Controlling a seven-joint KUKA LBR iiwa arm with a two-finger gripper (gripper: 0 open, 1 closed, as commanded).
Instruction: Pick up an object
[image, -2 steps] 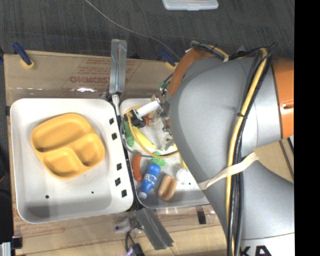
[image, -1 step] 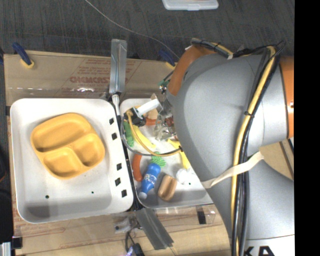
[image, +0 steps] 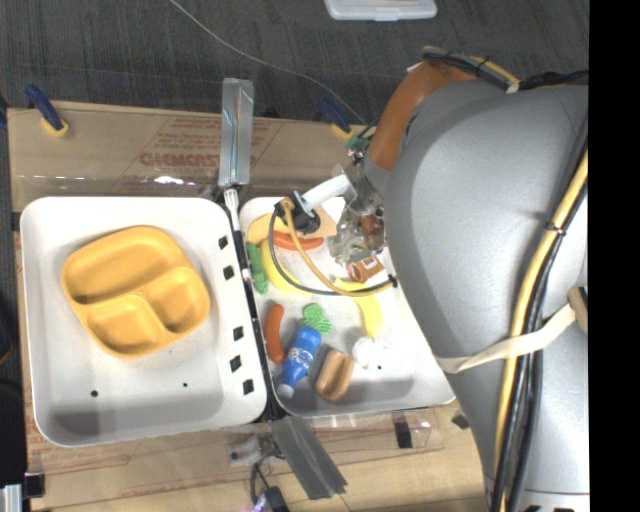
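KUKA arm (image: 480, 230), grey with an orange band, reaches in from the right and covers the right edge of the right bin (image: 400, 385); its gripper (image: 355, 238) hangs low over the upper middle of that bin, amid yellow cabling that loops across the toys. How far the gripper is open cannot be read at this angle, and no object can be made out in its grasp, so whether anything is held cannot be told. Left bin (image: 60, 400), well to the gripper's left, carries a yellow divided tray (image: 135, 288) that lies flat and untouched. Candidate objects all lie in the right bin: an orange carrot-like piece (image: 298, 242) just left of the gripper; a banana (image: 372, 316) just below it; an orange sausage (image: 274, 333) below and to the left; a blue bottle (image: 298, 360) and a brown bread-like roll (image: 334, 376) further below, near the front wall, side by side; a small green toy (image: 316, 318) between the sausage and the banana. Every one of these appears to rest on the bin floor. Judged from this, the approach is made and the gripper stands at picking height, but the grasp and the lift remain to be done: nothing is seen raised clear of the bin
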